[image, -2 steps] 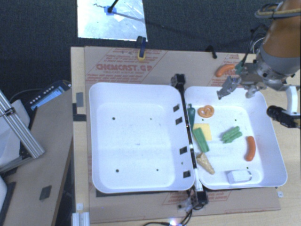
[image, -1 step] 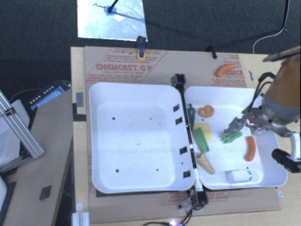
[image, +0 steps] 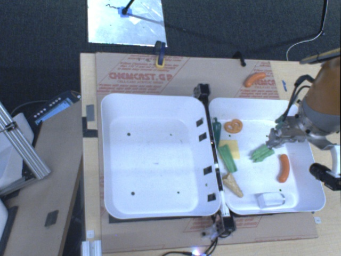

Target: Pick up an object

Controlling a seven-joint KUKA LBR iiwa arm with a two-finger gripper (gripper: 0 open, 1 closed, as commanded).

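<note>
Right now the arm point(image: 326, 97) reaches into the right bin point(image: 306, 196), and its gripper point(image: 278, 137) hangs low over the middle of that bin. Whether anything is pinched I cannot tell; the metal tips blur together against the white floor.

Just below and to the left of the gripper lies a small green toy point(image: 262, 153), a leafy-looking piece, its near end touching or almost touching the tips. From where I stand it looks to be lying on the bin floor rather than lifted.

Below and a little right of the gripper lies an orange sausage point(image: 284, 168), set lengthwise and apart from the green toy. Further left, near the divider between the bins, sit a pretzel point(image: 233, 126), a yellow block point(image: 229, 149) and a long green vegetable point(image: 228, 159) laid across that block. Lower down along the divider is a tan cone-shaped piece point(image: 232, 185), and near the bin's front wall a pale whitish object point(image: 270, 199) that I can hardly make out.

Well above the gripper, outside the bin on the cardboard, lies a second orange sausage point(image: 254, 79). The left bin point(image: 114, 159) stands beside the right one.
</note>
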